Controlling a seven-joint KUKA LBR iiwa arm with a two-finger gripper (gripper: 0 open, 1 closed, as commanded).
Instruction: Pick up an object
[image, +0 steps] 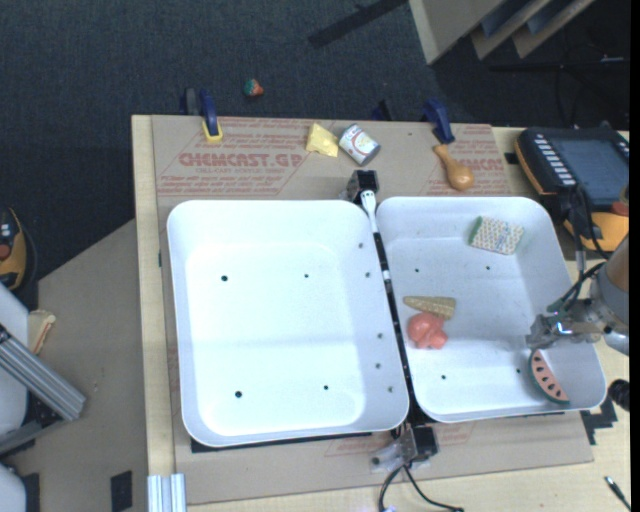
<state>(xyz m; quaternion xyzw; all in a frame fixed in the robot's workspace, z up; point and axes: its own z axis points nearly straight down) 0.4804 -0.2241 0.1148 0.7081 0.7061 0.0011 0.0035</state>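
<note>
The metal two-finger gripper (553, 329) hangs low over the right edge of the right shallow white bin (520, 395), directly above a red watermelon-slice toy with dark seeds (546, 374). Whether it touches the slice, and how far it is open, I cannot tell; nothing is visibly held.

The right bin holds four objects: the watermelon slice near its right wall, a pink lumpy toy (428, 331) and a tan cone-shaped piece (431, 305) touching near the left wall, and a speckled pale square sponge (496, 235) toward the far end. The left shallow white bin (200, 240) lies beside it. On the bench behind sit three more items: a yellow wedge (322, 141), a small white box (359, 145) and an orange-tan pear-shaped toy (455, 169).
</note>
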